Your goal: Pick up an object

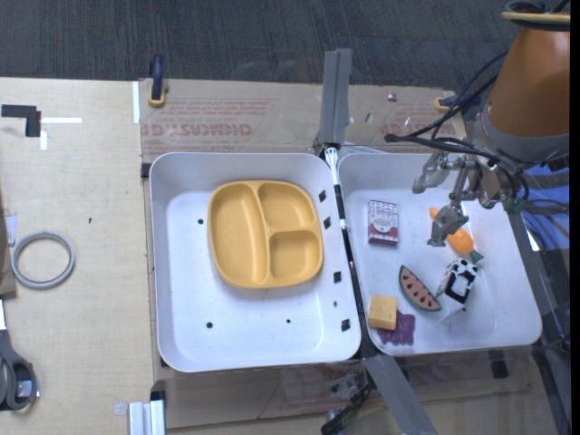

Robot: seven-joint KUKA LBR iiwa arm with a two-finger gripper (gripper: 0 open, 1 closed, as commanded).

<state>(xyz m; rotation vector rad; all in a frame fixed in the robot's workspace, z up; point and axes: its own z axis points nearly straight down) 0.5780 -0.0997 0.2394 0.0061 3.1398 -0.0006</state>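
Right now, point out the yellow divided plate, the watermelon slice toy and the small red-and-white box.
Yellow divided plastic plate (237, 234): camera view, floor of its large left compartment.
Watermelon slice toy (418, 290): camera view, middle of its red face.
Small red-and-white box (383, 222): camera view, centre of its top face.
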